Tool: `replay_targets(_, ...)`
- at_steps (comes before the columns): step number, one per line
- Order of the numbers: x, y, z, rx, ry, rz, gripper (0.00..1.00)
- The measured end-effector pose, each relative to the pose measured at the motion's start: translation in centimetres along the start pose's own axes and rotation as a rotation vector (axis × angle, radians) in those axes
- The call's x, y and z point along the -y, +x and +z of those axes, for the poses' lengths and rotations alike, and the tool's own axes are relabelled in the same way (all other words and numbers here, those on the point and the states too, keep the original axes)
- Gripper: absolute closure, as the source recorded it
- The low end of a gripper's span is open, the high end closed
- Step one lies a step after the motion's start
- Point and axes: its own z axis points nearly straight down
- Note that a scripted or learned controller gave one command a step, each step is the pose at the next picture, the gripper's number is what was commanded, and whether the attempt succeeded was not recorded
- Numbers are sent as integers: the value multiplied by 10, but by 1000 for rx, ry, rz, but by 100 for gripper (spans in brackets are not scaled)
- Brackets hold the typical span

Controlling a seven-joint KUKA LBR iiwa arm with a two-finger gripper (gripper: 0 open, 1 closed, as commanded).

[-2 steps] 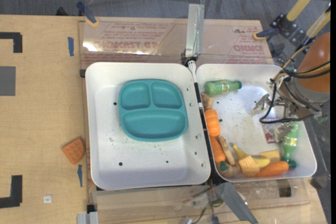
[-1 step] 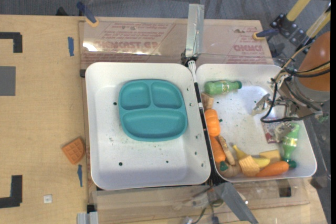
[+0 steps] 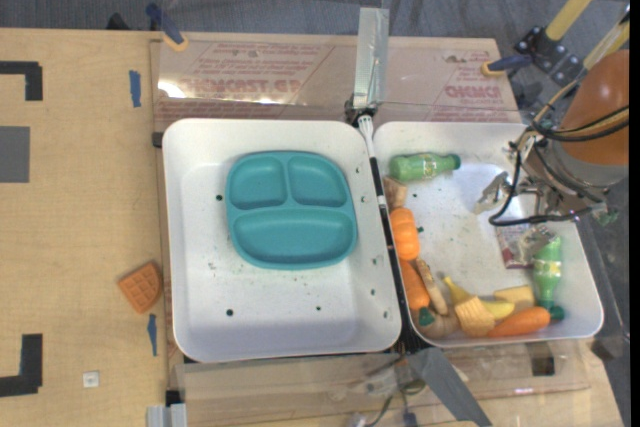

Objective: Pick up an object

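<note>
Grey carpet runs behind a light wooden bench (image 3: 70, 165) marked with black tape corners and blue tape tabs. Near its left front lies a small orange waffle-shaped toy (image 3: 140, 287), outside both bins and probably out of play.

Next comes the left shallow white bin (image 3: 200, 315), which carries a teal plastic divided plate (image 3: 291, 210) sitting about centrally, likely a target for sorted items.

Across the divider, the right shallow white bin (image 3: 590, 315) holds the candidate objects, mostly crowded along its left wall and front edge, as loose things would settle after being dropped or pushed. A green plastic bottle (image 3: 424, 165) lies on its side near the back left corner. An orange toy carrot (image 3: 404, 233) lies against the left wall, with brown and yellow toy food pieces (image 3: 470, 310) toward the front, another orange carrot-shaped toy (image 3: 520, 322) at the front edge, and a small green bottle (image 3: 547, 270) beside a clear crinkled packet with red print (image 3: 518, 247) near the right wall.

At the right, the grey and orange arm (image 3: 600, 115) reaches over that bin, and its two-finger gripper (image 3: 520, 200) hangs just above the packet. Cables clutter the view, so how far its jaws stand apart cannot be told, nor whether they hold anything.
</note>
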Motion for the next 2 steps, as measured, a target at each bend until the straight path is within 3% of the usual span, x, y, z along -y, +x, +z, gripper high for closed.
replay_targets(2, -1, 20, 0, 11, 0, 114, 0)
